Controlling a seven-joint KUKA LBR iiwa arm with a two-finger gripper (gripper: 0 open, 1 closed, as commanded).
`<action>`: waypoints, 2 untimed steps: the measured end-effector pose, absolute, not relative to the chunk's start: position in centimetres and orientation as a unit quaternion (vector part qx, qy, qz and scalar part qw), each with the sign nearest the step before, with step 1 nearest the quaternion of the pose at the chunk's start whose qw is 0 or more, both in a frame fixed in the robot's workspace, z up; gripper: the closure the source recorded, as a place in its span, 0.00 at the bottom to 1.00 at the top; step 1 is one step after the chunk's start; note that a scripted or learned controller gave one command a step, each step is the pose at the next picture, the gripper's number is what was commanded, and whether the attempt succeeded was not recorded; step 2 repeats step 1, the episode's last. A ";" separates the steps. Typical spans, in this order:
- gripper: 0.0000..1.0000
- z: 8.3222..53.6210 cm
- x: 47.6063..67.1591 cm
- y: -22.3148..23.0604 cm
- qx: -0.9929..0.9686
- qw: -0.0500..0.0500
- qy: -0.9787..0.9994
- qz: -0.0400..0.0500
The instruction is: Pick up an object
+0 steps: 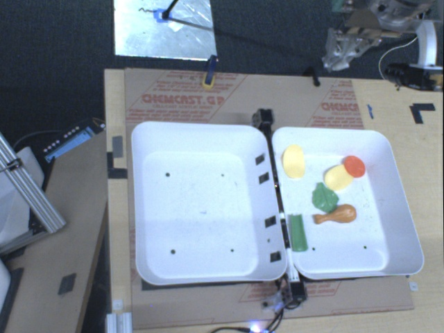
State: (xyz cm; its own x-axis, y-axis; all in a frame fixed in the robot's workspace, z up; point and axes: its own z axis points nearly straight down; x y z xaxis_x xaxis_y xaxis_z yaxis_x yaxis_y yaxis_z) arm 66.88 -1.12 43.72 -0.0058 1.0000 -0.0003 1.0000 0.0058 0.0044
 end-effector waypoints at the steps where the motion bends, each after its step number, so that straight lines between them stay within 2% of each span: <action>1: 1.00 44.0 66.9 1.5 0.705 0.001 0.709 0.002; 2: 1.00 44.0 66.9 1.5 0.705 0.001 0.709 0.002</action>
